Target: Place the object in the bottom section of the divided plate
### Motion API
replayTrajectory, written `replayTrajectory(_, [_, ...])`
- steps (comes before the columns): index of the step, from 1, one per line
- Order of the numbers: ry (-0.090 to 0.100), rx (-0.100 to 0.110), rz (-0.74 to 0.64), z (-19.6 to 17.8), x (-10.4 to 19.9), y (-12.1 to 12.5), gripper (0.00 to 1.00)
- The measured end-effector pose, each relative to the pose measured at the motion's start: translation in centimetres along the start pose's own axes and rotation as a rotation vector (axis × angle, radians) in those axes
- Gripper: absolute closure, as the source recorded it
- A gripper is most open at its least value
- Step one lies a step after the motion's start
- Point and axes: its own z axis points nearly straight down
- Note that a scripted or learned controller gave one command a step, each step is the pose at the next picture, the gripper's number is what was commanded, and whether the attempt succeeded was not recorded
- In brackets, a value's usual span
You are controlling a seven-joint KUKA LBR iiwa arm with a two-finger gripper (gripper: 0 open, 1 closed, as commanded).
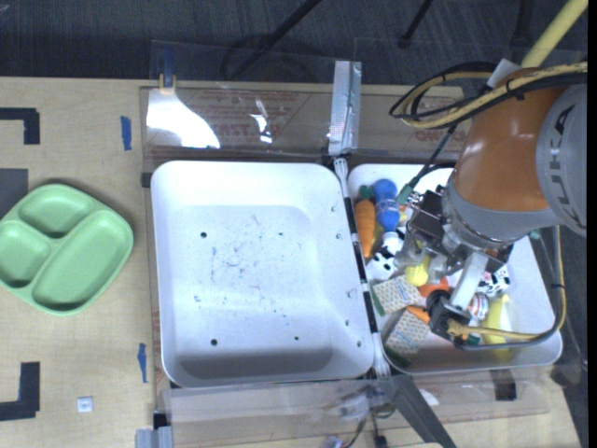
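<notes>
Dark carpet fills the top of the frame, and below it a pale wooden bench (pixel 84 110) carries everything else. At the far left of the frame, on the bare wood, sits the green divided plate (pixel 63 247), with two small sections along its upper left and one large section (pixel 82 264) at its lower right. No object lies in any of the three.

To the right of the plate, well apart from it, is the left bin (pixel 252 259), its white floor marked with faint scribbles. The right bin (pixel 546 343) stands just beside it, their rims touching at the middle of the frame.

A heap of small toys (pixel 401 278) crowds the left half of the right bin. An orange carrot (pixel 366 218) lies against the wall next to the other bin, with a blue ball (pixel 383 191) just above it. Lower down are a black-and-white spotted piece (pixel 384 258), a yellow piece (pixel 417 274) and a checkered piece (pixel 395 294).

The arm (pixel 504 147) comes in from the upper right and bends down over this bin. Its gripper (pixel 446 271) is low among the toys, near the yellow piece. Whether it is released or grasping something I cannot tell, as the clutter and the wrist hide it. Which toy is the one to move I cannot tell either; all of them are in the right bin.
</notes>
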Motion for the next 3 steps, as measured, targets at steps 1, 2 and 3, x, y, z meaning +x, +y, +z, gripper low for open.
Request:
replayTrajectory(1, [-0.001,0.0,-0.11,-9.2,0.5,3.5,1.0])
replayTrajectory(2, [-0.002,0.005,0.17,-2.4,3.6,-2.3,1.0])
replayTrajectory(3, [0.0,-0.002,0.003,-4.5,-0.4,0.3,1.0])
